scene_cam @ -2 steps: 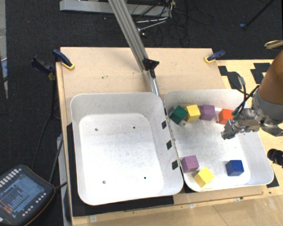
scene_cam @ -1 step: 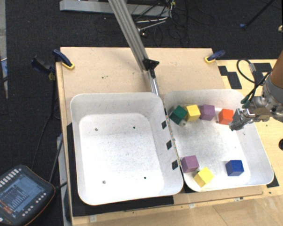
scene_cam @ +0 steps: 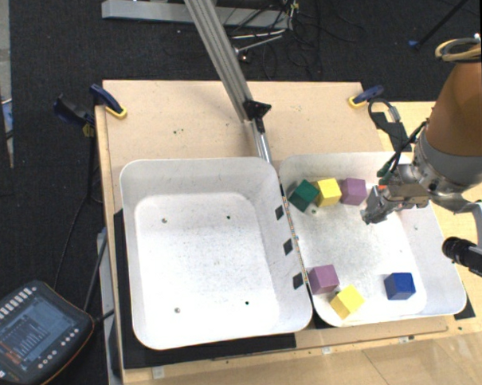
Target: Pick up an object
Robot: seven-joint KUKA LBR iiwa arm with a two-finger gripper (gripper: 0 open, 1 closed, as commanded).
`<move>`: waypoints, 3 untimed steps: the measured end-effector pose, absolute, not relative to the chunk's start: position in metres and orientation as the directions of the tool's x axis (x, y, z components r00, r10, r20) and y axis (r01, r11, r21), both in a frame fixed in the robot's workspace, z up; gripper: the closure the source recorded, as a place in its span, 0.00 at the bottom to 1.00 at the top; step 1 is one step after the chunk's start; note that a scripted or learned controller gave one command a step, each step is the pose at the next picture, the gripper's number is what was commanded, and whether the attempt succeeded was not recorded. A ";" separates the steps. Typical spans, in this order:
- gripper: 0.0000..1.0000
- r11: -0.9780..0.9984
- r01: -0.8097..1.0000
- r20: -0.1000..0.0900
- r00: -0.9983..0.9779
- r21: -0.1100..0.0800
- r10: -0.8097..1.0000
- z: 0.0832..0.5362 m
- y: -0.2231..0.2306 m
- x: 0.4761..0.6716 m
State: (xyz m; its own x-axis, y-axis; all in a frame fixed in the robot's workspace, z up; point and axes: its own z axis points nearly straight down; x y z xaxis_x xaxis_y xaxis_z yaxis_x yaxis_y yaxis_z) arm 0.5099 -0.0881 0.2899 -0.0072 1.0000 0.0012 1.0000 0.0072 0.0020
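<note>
Side by side on the bench: left bin (scene_cam: 204,253), right bin (scene_cam: 363,254), the latter's right rim partly hidden behind the arm (scene_cam: 461,130). Arm cut off at the frame's right edge. Above the right bin, gripper (scene_cam: 373,212), blurred and dark; spread or pressed together, impossible to judge; nothing seen in its grasp. Just left of the tip: purple cube (scene_cam: 353,191), then yellow cube (scene_cam: 329,191), then green cube (scene_cam: 304,195), partly in shadow. Nearer the camera, well apart from the tip: blue cube (scene_cam: 399,285), second purple cube (scene_cam: 323,277), second yellow cube (scene_cam: 347,300).
</note>
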 end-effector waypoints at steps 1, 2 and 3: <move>1.00 0.007 1.000 0.001 -0.007 -0.001 1.000 0.275 -0.045 0.511; 1.00 0.008 1.000 0.001 -0.008 -0.001 1.000 0.264 0.007 0.505; 1.00 0.008 1.000 0.001 -0.008 -0.003 1.000 0.244 0.059 0.509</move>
